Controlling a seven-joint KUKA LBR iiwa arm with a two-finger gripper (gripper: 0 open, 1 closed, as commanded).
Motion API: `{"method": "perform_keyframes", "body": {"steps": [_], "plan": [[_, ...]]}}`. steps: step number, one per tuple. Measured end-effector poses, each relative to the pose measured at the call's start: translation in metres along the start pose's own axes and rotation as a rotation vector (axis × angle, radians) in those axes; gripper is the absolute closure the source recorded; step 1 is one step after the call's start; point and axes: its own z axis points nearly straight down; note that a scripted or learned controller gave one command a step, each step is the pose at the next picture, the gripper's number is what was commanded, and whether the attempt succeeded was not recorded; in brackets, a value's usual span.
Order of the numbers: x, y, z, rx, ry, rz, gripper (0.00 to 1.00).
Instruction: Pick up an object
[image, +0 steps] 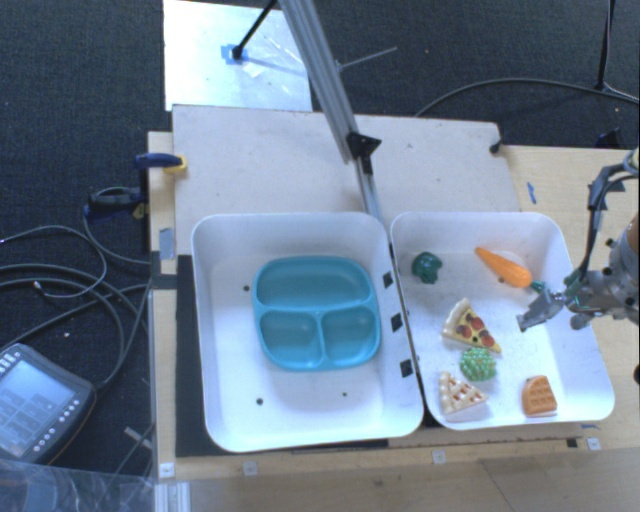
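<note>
Two white bins sit side by side on the bench (300, 160). The left bin (225, 400) carries a blue tray (316, 312) with three compartments, set near its centre; bare floor runs along all four of this bin's walls.

The right bin (580, 400) carries the toy foods. A dark green piece (427, 266) lies near the far left corner, just beside the wall shared with the left bin. A carrot (503, 267) lies by the far wall, toward the right. A pizza slice (470, 327) lies mid-bin, with a light green piece (478, 364) just beside its near edge. A second slice (460, 393) lies by the near wall, and an orange waffle-like piece (539, 397) lies by the near right corner.

The gripper (538, 309) enters over the right wall and hangs above bare floor between the carrot and the waffle piece, to the right of the pizza slice. Nothing lies between its fingers; whether they are spread or pressed together cannot be told. Open floor lies around the gripper along the right wall.
</note>
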Motion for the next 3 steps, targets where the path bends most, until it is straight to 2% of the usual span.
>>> {"method": "perform_keyframes", "body": {"steps": [1,2,3], "plan": [[0.000,0.000,0.000,-0.001,0.000,0.002,0.00],[-0.001,-0.001,0.063,0.006,0.001,0.004,0.00],[0.006,-0.004,0.107,0.006,0.002,0.004,0.00]]}}
